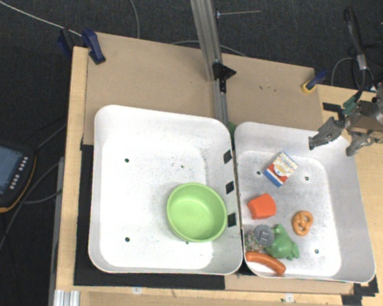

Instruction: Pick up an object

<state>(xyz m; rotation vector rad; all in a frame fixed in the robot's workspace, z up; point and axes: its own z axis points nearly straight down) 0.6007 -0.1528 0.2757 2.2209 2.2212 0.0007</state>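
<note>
gripper (338, 140) spread open, holding nothing, over top right rim of right bin (351, 203). carton (281, 169), orange block (262, 206), pretzel (302, 222) (all loose) in that bin. green bowl (196, 212) in left bin (141, 170).

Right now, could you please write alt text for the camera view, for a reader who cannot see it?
The arm's open tool hovers over the right bin's far right corner, holding nothing. That bin holds a small carton, orange block, pretzel, green toy and sausage; the left bin holds a green bowl.
</note>
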